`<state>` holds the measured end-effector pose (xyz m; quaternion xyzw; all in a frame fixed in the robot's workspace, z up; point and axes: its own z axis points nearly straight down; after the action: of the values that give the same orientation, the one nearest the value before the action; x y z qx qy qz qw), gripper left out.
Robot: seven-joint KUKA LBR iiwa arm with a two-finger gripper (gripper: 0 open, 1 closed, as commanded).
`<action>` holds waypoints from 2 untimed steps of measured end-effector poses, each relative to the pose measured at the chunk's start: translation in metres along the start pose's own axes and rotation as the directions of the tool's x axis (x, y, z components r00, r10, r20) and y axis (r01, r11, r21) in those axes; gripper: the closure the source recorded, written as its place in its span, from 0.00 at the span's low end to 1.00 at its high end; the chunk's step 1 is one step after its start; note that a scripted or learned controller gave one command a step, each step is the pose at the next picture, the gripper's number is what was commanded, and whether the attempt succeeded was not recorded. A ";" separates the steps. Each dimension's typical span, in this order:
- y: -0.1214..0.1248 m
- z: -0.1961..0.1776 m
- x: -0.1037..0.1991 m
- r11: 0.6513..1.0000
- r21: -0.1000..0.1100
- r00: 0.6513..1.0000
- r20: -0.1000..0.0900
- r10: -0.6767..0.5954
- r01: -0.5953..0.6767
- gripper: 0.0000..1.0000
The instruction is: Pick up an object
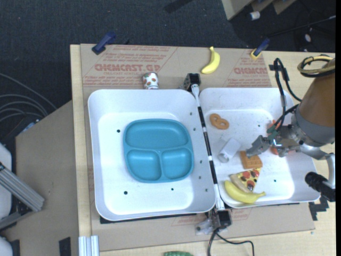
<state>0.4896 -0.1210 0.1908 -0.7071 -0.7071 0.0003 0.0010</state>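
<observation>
Cracker (250, 160), orange square, lies flat mid right bin (282, 188), at 12 o'clock from pizza slice (249, 179). Likely light, stiff, brittle; pinch opposite edges. Gripper (256, 149) just above; finger state unclear.

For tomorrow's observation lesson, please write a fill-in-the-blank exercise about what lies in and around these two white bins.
1. The blue three-compartment plastic tray lies in the ____ bin.
2. The brown pretzel lies in the ____ bin.
3. In the right bin, the pizza slice touches a yellow ____.
4. Another yellow banana lies on the ____ beyond the bins.

Missing words: left; right; banana; cardboard
</observation>
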 end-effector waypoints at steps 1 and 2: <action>0.047 0.090 -0.004 1.000 -0.015 1.000 0.002 0.002 -0.002 0.00; 0.127 0.095 -0.004 1.000 -0.022 1.000 0.003 0.000 0.000 0.00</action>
<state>0.6163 -0.1252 0.0958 -0.7069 -0.7072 -0.0063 -0.0079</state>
